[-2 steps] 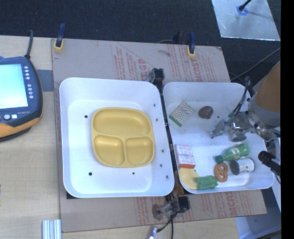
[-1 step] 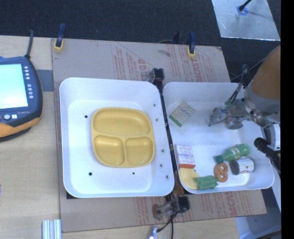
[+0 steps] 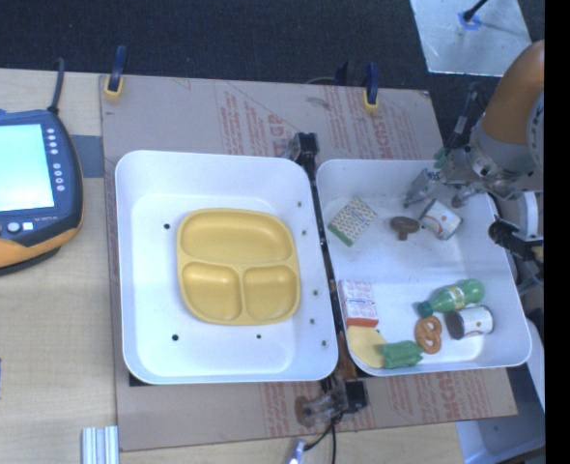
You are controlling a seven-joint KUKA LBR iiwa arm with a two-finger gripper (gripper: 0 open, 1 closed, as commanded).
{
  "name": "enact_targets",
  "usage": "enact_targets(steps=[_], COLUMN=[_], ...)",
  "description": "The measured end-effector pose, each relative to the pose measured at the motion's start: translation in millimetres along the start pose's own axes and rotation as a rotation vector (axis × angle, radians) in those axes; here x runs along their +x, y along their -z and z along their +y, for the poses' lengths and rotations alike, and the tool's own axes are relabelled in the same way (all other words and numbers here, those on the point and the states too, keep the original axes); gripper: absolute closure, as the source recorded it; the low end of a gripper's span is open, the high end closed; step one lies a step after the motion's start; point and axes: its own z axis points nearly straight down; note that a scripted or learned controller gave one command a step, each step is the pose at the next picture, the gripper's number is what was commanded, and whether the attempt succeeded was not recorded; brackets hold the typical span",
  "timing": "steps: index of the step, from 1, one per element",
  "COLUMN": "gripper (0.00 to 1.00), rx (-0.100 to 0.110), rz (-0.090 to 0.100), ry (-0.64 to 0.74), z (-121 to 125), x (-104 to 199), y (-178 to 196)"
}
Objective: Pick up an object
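Open floor (image 3: 401, 269) amid right-bin clutter

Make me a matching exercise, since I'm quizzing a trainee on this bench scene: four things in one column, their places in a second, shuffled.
Things:
1. yellow plastic divided tray
2. green plastic bottle
3. brown pretzel-shaped toy
4. handheld control pendant with a lit screen

Places:
A. on the bare bench, at the view's left edge
B. in the middle of the left white bin
C. in the right white bin, just above the white cup lying on its side
D. in the right white bin, between the green block and that cup

Pairs: 1-B, 2-C, 3-D, 4-A
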Motion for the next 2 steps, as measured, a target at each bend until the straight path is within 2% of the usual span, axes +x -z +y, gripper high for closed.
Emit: enact_targets(steps=[1, 2], gripper=[0.00, 0.00], rx=[0.016, 0.017], rz=[0.006, 0.004], ry=[-0.001, 0.001], z=[-5.0, -93.7], x=[22.8, 31.5], y=[-11.9, -11.3])
